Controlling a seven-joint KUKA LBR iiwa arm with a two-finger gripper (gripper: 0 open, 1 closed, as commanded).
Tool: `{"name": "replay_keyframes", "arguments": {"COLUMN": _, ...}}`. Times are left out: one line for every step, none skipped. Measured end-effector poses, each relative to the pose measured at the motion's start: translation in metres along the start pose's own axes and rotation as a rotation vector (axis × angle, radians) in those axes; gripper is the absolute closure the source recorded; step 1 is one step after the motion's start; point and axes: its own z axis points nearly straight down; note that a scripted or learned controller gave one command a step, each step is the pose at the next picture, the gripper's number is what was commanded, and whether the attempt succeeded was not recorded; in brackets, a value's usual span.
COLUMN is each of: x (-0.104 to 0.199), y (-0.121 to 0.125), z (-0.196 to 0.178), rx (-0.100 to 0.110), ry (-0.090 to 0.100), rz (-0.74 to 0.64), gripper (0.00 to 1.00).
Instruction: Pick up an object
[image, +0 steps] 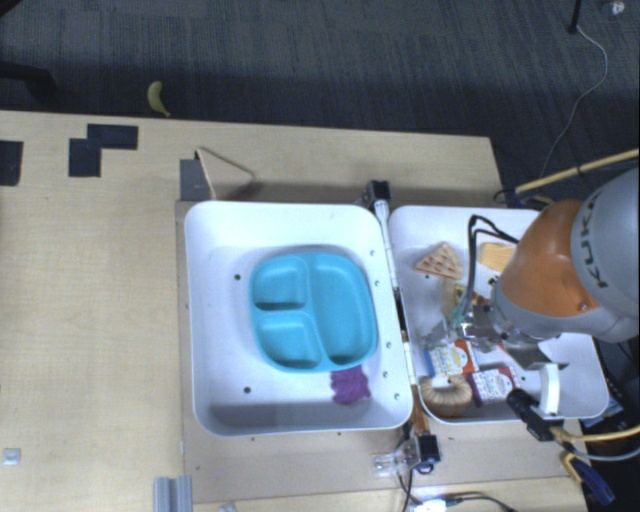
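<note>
A tan bench (90, 330) bears two white bins: the left bin (215, 300) holds a blue divided plate (312, 310) with a purple lump (349, 385) just beside it. The arm (560, 270) covers the crowded right bin (420, 235), its gripper (462, 325) low among a waffle wedge (439, 262), packets (470, 375) and a brown ring (447, 396); whether it grasps anything cannot be told.

Left bin (205, 300): open floor rings the blue divided plate (313, 310), purple object (349, 385) near. Right bin (590, 375): clutter crowds its left side.

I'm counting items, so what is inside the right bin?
A waffle wedge, a doughnut and small packets show in the right bin. The arm covers the rest.
</note>
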Motion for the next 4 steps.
{"name": "replay_keyframes", "arguments": {"x": -0.003, "y": 0.003, "z": -0.013, "rx": -0.006, "ry": -0.005, "rz": 0.002, "gripper": 1.00}}
{"name": "replay_keyframes", "arguments": {"x": -0.004, "y": 0.002, "z": -0.013, "rx": -0.007, "ry": -0.007, "rz": 0.003, "gripper": 0.00}}
{"name": "replay_keyframes", "arguments": {"x": 0.001, "y": -0.007, "z": 0.000, "rx": -0.003, "ry": -0.004, "rz": 0.004, "gripper": 0.00}}
{"name": "replay_keyframes", "arguments": {"x": 0.002, "y": -0.004, "z": -0.013, "rx": -0.008, "ry": -0.001, "rz": 0.001, "gripper": 1.00}}
